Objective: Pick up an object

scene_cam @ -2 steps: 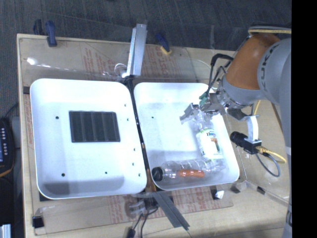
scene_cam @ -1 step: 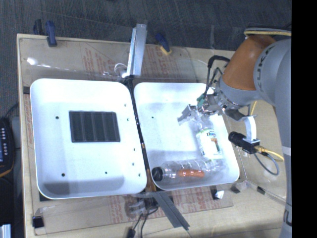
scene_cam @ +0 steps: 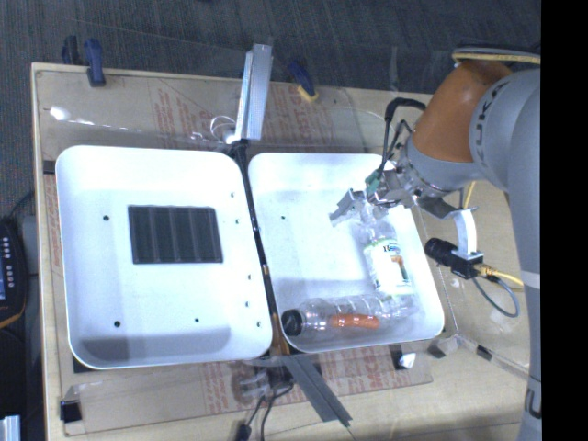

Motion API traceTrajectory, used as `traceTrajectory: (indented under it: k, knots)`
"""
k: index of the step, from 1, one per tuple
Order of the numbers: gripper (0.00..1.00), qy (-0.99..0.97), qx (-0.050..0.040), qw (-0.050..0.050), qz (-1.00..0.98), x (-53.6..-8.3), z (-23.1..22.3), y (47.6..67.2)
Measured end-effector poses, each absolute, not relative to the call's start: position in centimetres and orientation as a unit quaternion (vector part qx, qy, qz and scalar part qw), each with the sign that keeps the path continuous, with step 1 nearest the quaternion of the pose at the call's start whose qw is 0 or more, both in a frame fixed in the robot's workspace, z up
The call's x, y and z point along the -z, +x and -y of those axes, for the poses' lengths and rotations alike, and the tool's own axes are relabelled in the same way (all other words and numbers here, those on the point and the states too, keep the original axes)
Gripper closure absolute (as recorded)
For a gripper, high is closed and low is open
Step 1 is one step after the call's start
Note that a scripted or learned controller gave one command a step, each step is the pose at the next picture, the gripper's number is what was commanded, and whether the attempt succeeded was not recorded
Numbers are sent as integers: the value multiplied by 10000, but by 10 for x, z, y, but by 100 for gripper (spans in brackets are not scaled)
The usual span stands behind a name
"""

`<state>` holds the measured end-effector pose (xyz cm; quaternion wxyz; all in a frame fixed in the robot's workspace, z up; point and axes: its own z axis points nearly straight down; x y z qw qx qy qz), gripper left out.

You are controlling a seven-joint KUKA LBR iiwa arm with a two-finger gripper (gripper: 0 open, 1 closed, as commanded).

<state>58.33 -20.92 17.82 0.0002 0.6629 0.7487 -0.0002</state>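
Bottles lie in the right bin (scene_cam: 276, 246): a clear bottle with a white label (scene_cam: 386, 263) along its right side, tilted; a second clear bottle with a black cap (scene_cam: 344, 318) along the near wall; end effector (scene_cam: 354, 205) hovers just above the labelled bottle's top, grip state impossible to tell; left bin (scene_cam: 83, 246) holds a dark ribbed panel (scene_cam: 175, 234).

Count check: two white bins on bench, left bin (scene_cam: 83, 246) and right bin (scene_cam: 303, 237). One dark ribbed panel (scene_cam: 175, 234) in left bin. Two clear plastic bottles in right bin: one with white label (scene_cam: 388, 266) at right side, one with black cap (scene_cam: 344, 318) lying along near wall. Two blue clamps on far bench edge, left clamp (scene_cam: 94, 61) and right clamp (scene_cam: 301, 78).
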Motion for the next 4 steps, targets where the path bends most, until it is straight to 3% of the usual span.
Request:
traceTrajectory:
  k: [4]
  knots:
    - [0,6507,14,-31,-7593,-182,209,576]
